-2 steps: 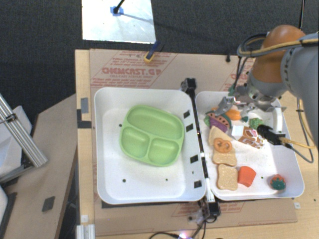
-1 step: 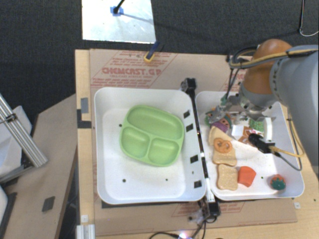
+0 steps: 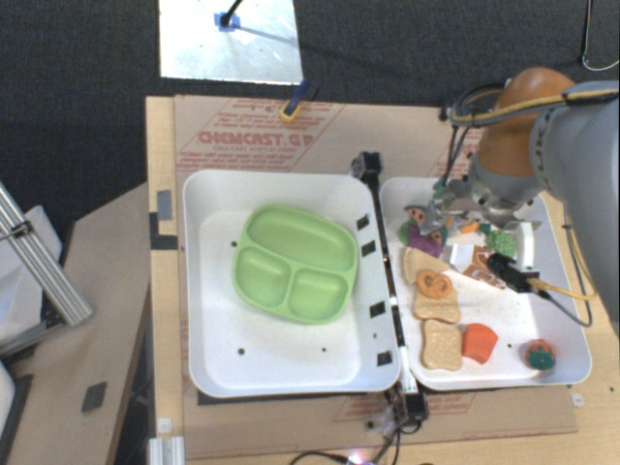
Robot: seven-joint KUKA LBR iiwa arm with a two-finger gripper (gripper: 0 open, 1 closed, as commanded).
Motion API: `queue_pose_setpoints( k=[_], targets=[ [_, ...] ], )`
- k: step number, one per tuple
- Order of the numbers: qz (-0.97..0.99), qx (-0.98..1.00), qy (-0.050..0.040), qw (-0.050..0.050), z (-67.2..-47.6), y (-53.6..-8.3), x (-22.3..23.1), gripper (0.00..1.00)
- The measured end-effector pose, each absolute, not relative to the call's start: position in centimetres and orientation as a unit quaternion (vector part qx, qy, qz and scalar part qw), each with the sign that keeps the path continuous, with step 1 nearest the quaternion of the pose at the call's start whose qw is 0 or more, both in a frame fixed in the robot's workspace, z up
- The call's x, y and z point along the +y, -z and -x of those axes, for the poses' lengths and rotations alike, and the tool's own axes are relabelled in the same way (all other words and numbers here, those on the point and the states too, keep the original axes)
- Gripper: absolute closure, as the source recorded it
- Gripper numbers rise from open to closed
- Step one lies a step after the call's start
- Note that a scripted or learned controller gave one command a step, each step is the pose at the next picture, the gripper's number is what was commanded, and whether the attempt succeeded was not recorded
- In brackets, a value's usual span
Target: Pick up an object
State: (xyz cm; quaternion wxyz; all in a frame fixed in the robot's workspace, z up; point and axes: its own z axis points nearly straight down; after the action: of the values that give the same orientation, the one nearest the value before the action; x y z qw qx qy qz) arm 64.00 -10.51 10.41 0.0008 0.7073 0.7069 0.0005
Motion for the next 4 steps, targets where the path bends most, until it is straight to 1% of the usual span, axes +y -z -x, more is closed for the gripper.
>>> queue_pose_setpoints(
  k=[1, 2, 3, 4],
  targets=[
    [-0.708, 0.707, -0.0014, 0.002, -64.3, -14.9, -11.1, 1.0],
    [-0.705, 0.709, -0.0019, 0.002, -65.0, -20.7, -10.3, 1.0],
    [-0.705, 0.709, -0.001, 0.001, -65.1, -22.5, -10.3, 1.0],
    [-0.704, 0.71, -0.0002, -0.001, -62.0, -22.3, -5.6, 1.0]
  ],
)
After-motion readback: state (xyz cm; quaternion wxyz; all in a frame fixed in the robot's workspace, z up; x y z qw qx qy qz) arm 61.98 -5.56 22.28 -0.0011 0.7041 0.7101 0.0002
